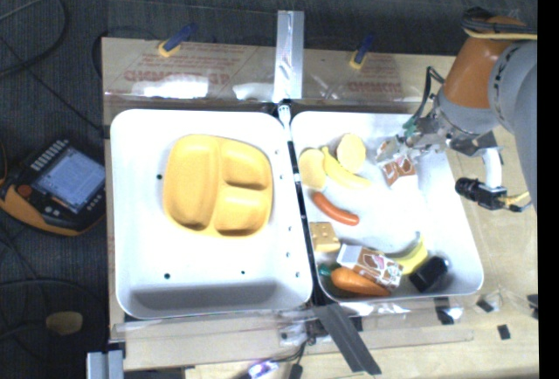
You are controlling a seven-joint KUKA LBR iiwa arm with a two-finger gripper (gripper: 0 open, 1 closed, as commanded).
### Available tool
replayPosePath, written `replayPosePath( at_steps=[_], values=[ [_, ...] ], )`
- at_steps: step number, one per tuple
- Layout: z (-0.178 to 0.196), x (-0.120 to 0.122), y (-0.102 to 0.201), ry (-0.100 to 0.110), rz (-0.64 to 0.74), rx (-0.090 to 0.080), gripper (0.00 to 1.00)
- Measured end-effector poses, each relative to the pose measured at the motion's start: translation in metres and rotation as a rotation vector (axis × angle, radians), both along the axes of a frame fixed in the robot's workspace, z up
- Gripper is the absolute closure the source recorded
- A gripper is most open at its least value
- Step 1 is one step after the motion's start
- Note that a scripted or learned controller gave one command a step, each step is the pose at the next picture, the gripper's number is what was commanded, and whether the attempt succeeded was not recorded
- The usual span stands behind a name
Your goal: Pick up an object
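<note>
Presently logged: my gripper (410,134), jaw spread not discernible. Item: small brown packet (398,169), just below me in the right bin (467,233). Hazard: yellow fruit pieces (336,161) crowd beside it; a skewed descent could nudge, not grip.

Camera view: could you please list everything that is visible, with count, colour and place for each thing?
White bins: 2, white, side by side on the bench.
Divided tray: 1, yellow, in the left bin.
Sausage: 1, red-orange, middle of the right bin.
Carrot: 1, orange, front of the right bin.
Yellow food pieces: several, pale yellow, back left of the right bin.
Black object: 1, black, front right corner of the right bin.
Small cartons: 2, brown and white, one at the back, one at the front of the right bin.
Handheld controller: 1, orange and black, on the floor at left.
Clamps: 2, blue and yellow, back of the bench.
Arm: 1, grey with orange band, over the right bin's back right corner.
</note>
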State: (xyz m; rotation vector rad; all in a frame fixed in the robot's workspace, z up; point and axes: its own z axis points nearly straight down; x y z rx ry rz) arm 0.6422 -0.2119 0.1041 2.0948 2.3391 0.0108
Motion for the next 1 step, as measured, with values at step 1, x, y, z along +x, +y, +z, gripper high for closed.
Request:
replayPosePath(
  at_steps=[1],
  values=[
    [0.0796,-0.0078,0.0558,0.007,-0.058,-0.004,1.00]
  ],
)
